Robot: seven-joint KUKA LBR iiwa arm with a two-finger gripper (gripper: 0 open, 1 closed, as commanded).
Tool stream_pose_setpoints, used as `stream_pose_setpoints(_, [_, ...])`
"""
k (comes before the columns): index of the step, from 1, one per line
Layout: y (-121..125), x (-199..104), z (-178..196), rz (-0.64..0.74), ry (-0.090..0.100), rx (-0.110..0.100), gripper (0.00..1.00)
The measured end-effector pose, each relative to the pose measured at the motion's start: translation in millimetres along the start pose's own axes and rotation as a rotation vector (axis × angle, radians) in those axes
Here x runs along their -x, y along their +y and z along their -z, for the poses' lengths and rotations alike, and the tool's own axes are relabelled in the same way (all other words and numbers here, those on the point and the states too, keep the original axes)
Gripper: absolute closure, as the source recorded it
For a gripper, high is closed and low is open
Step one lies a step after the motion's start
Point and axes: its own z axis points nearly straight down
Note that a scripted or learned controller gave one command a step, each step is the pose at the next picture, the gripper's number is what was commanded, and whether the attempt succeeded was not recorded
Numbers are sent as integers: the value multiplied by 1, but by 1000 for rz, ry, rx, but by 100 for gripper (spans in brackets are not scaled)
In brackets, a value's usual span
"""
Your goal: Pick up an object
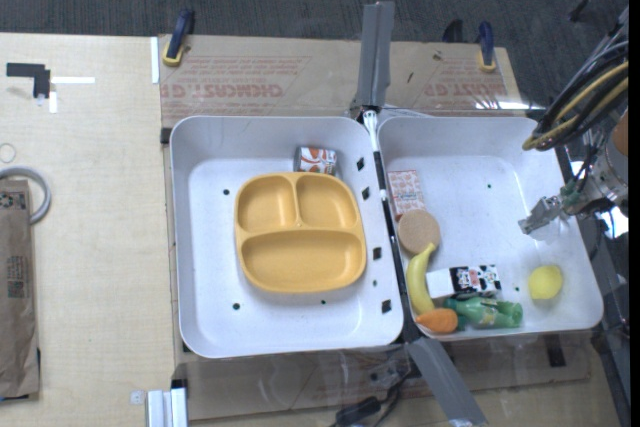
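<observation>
**A:** Where is the gripper, and what is it doing?

**B:** The gripper (540, 215) sits at the right side of the right bin (500, 165), above the bin's floor near its right wall. It is small and metallic in this overhead view, and I cannot tell how it is set. Nothing shows between its tips. The arm (600, 185) reaches in from the right edge, with dark and yellow cables (575, 110) looping above it.

**A:** What lies closest to it?

**B:** A small yellow ball (545, 282) rests on the bin floor below the gripper in the view, near but apart from it. Further left, along the front wall, a green packet (490, 313) lies beside an orange carrot-like piece (437, 320). Just behind them sits a small black-and-white carton (474, 279). A banana (420, 277) stands along the left wall, its top touching a round tan disc (419, 231). Behind the disc lies a flat packet with red print (404, 190).

**A:** And the other bin?

**B:** The left bin (200, 245) holds a yellow divided plate (300, 233) with three compartments, near the middle. A small carton with orange markings (316, 159) sits just behind the plate.

**A:** Anything outside the bins?

**B:** Brown cardboard (260, 75) lies behind both bins, held by two blue clamps (180, 33). A brown paper bag (18, 285) lies at the far left of the pale wooden bench (90, 165).
</observation>
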Motion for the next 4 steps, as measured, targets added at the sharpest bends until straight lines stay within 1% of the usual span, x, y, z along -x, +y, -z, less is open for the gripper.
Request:
stream_pose_setpoints(1, [0,0,0,0,0,-1,0])
stream_pose_setpoints(2, [61,14,20,208,-2,1,0])
stream_pose_setpoints(3, [47,-11,-16,335,0,1,0])
stream_pose_setpoints(4, [-3,-36,19,374,0,0,0])
